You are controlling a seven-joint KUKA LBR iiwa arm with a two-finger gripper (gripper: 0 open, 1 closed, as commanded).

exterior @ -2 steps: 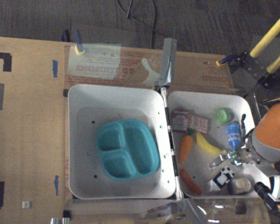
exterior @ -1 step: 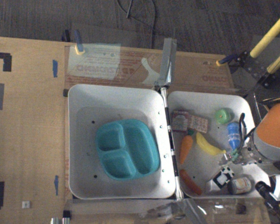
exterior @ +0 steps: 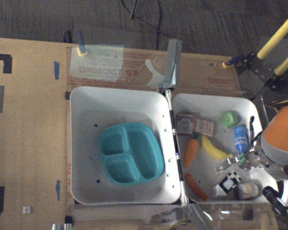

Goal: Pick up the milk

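Milk (exterior: 195,125) lies flat near back-left corner of right bin (exterior: 210,100), long way running left to right along back wall. Gripper (exterior: 234,166) hangs low by bin's right edge. Milk sits up-left of gripper, well apart. Banana (exterior: 215,149) lies between. Cannot tell gripper state.

Bench (exterior: 25,143): pale wood surface, marked with black corner markings (exterior: 5,63) and strips of blue tape (exterior: 56,70). Floor (exterior: 68,8): dark grey, possibly carpeted, seen beyond the far edge; black cable (exterior: 136,2) laid across it. Lighting: even, diffuse.
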